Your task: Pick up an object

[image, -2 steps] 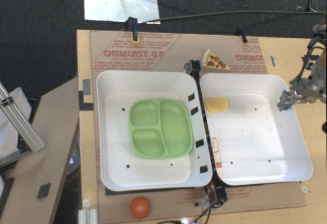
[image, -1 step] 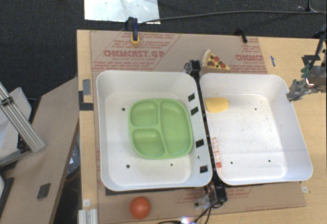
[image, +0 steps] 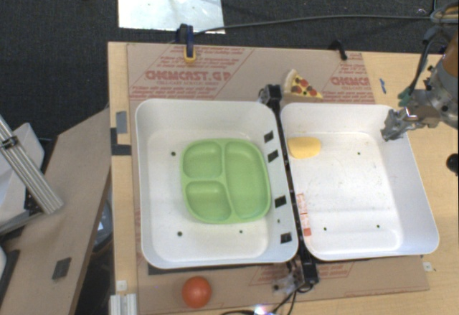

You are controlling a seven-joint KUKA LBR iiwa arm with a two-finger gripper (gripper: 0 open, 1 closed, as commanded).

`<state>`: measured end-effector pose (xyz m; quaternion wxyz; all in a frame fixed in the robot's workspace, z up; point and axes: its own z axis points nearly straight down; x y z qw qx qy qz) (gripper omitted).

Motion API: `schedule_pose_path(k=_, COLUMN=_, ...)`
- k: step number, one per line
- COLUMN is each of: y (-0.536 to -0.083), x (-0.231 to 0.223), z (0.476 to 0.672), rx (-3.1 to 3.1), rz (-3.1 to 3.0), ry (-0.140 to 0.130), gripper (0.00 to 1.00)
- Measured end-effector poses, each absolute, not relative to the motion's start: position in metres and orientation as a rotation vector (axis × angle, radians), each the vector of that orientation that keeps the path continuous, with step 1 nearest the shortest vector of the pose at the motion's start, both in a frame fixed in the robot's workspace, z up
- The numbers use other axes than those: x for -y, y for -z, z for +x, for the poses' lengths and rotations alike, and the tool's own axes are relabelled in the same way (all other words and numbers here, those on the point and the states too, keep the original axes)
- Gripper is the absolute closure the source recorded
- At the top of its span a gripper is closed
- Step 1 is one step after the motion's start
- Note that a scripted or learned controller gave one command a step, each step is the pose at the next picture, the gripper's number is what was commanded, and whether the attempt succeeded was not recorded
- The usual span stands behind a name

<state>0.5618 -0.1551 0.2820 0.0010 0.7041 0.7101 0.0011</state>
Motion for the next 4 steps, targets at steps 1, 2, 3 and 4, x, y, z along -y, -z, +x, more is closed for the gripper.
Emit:
schedule_pose_path(k=1, y=-0.265, x=0.102, z=0.569, rx=-2.232, rz=2.210, ry=-0.004, gripper=1.00)
schedule_pose_path(k=2, y=-0.264, x=0.050, z=0.562, rx=-2.231, rz=2.211, ry=-0.003, gripper=1.00)
schedule_pose_path(k=3, y=-0.261, x=-0.010, z=0.570, rx=-2.233, rz=2.209, ry=-0.005, gripper=1.00)
schedule_pose_path(k=4, y=-0.260, x=-0.060, z=0.573, rx=-2.231, rz=2.211, ry=-0.004, gripper=1.00)
